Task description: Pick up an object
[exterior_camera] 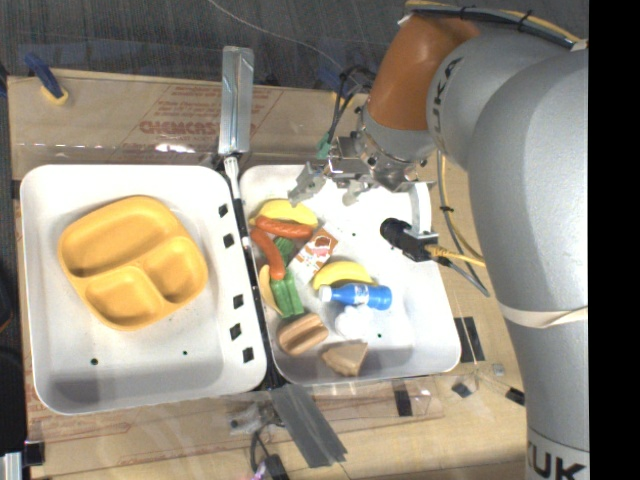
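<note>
We see the arm reaching in from the right, its thick grey body bent over the far right corner of the right bin. The orange band sits above the wrist, and the wrist points down and to the left. The pincer hangs over the far end of the right bin, close to the divider between the two bins. Its two fingers stand apart with nothing between them.

Just below the pincer, at the near edge of its reach, lies a yellow toy fruit, touching a red sausage beside it. We count these as the closest things to pick. Further toward us in the same bin sit an orange carrot, a small printed carton, a green vegetable, a banana and a blue and white bottle lying on its side against the banana. A brown bun and a tan wedge rest at the near end.

The left bin holds a yellow divided tray, well apart from the pincer. Both bins rest on the table.
</note>
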You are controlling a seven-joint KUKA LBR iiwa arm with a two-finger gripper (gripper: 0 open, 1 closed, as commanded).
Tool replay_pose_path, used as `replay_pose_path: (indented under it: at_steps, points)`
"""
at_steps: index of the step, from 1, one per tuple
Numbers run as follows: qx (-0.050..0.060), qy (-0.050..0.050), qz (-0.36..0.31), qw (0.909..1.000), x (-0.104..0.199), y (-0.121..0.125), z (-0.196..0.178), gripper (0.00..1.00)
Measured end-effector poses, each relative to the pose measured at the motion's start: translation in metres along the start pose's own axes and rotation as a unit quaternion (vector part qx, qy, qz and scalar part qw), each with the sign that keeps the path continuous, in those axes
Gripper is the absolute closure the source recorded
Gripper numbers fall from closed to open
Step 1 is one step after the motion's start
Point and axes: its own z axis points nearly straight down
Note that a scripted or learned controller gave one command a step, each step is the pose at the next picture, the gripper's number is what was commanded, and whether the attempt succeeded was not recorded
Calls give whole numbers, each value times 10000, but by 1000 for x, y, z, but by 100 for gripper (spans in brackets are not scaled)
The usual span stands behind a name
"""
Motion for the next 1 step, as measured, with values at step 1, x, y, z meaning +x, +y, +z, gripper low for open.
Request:
replay_pose_path:
  at_steps: [1]
  points:
    - [-6,-11,-159,9999,5,0,105,0]
